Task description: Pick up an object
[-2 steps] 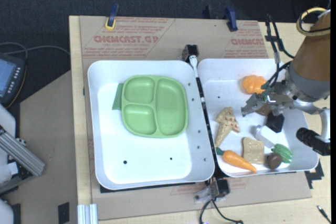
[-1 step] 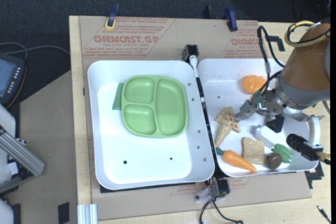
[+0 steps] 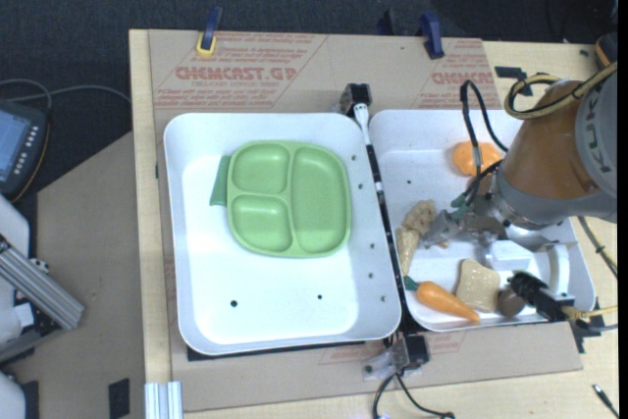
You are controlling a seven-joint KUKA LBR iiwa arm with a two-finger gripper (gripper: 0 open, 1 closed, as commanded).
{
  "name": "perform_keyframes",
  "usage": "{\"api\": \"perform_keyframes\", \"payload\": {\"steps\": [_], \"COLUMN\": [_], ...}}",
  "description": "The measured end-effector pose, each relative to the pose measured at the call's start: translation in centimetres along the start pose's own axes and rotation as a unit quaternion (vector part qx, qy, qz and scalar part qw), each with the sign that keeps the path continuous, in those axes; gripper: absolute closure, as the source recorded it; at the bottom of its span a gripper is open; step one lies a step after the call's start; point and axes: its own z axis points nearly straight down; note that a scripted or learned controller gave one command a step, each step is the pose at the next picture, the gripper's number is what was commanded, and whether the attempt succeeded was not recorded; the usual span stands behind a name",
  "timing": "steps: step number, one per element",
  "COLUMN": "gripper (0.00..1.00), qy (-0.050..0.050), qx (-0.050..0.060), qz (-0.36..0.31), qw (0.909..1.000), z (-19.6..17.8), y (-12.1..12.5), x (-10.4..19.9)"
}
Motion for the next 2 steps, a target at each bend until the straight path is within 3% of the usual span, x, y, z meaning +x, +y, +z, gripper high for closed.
{"api": "perform_keyframes", "payload": {"steps": [1, 2], "gripper": [0.0, 1.0], "qy": [0.0, -0.001], "qx": [-0.001, -0.003], "qz": [0.0, 0.001], "qw": [1.0, 1.0], "z": [0.9, -0.2], "y": [0.0, 0.0], "x": [0.1, 0.0]}}
